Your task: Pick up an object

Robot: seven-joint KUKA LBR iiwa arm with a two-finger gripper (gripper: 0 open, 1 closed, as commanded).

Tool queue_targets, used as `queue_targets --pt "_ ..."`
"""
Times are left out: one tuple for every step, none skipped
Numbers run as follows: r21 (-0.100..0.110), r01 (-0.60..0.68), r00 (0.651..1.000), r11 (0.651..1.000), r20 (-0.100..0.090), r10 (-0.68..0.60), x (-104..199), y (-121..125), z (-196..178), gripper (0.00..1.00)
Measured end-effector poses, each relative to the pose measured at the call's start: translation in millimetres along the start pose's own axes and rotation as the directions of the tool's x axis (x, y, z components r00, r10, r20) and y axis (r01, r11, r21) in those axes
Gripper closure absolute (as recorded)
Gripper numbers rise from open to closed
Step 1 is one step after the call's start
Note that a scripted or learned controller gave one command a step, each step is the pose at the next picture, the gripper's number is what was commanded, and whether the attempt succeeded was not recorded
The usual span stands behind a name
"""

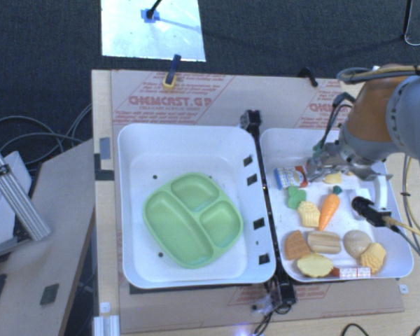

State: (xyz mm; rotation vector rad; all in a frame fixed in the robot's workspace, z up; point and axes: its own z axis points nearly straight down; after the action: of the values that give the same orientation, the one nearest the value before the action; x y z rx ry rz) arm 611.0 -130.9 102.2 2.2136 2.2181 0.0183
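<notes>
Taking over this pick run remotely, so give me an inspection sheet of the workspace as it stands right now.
Surface: bench with two shallow white bins, left bin, right bin.
Job's things: right bin holds toy food, including a carrot, green piece, bread roll and a small packet.
Clutter: green divided plate in the left bin.
Grippers: gripper low over the right bin's far end; fingers not discernible.
Cables: loose cables left of the bench.
Surroundings: dark carpet, metal sheet behind.
</notes>
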Motion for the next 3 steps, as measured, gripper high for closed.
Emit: queue_targets --pt "0.012 -0.002 1.0 1.0 0.003 0.002 -7.3 -2.0 -45.4 1.0" --pt "0.012 0.002 1.0 1.0 0.003 -0.002 -0.7 -8.2 -94.2 1.0" --pt "0.011 0.002 1.0 1.0 0.003 -0.002 -0.5 -6.9 -123.1 1.0"
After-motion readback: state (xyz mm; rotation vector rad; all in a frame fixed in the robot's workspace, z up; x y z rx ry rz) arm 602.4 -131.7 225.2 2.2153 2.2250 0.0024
